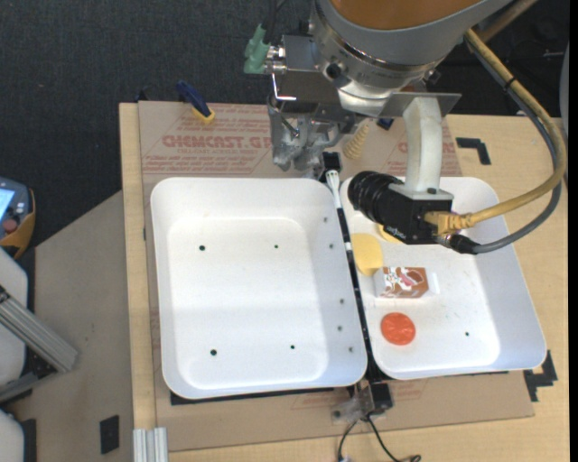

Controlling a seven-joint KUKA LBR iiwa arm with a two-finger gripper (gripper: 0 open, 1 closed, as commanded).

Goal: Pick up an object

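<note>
Right bin (506, 343): orange ball (398, 328) near front edge, small printed packet (404, 282) just behind it, yellow block (367, 253) against the left wall. Tool (302, 144) hangs over the far rim by the left bin (181, 298). Finger state: cannot tell.

Light: bright, even, from overhead.
Glare: white bins (244, 298) nearly washed out.
Shadows: soft.
Focus: arm (397, 27) slightly blurred.
</note>
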